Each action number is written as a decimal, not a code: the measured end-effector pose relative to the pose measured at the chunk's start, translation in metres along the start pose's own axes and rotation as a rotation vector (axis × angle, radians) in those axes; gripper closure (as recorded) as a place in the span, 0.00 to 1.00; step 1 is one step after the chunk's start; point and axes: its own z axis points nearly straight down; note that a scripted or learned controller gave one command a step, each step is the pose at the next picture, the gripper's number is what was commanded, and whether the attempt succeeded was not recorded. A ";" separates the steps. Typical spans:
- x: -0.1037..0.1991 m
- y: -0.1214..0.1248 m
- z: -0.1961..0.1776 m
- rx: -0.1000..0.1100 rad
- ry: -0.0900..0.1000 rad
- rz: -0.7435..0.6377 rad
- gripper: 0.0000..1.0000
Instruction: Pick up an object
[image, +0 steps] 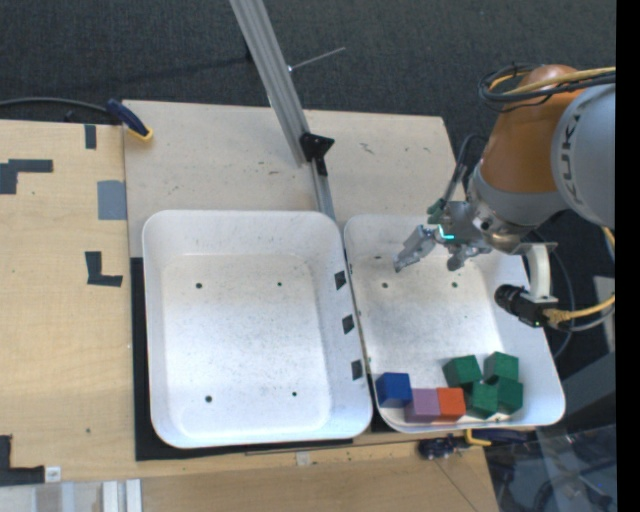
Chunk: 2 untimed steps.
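Observation:
My gripper (432, 254) hangs over the far part of the right bin (420, 310), its two grey fingers spread apart with nothing between them. Along the near edge of that bin lie a blue cube (394, 388), a purple block (425, 403), an orange block (451, 402) and several green blocks (487, 382). The gripper is well back from all of them, toward the bin's far wall.
The left bin (240, 325) sits beside the right one, sharing a raised middle rim. A slanted metal pole (283, 92) runs from the top down to the bins' far junction. Cables (545, 310) hang at the right of the right bin.

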 end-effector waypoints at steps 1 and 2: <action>0.000 0.001 -0.003 -0.005 -0.001 -0.001 0.00; -0.005 0.007 0.046 0.000 -0.002 0.001 0.00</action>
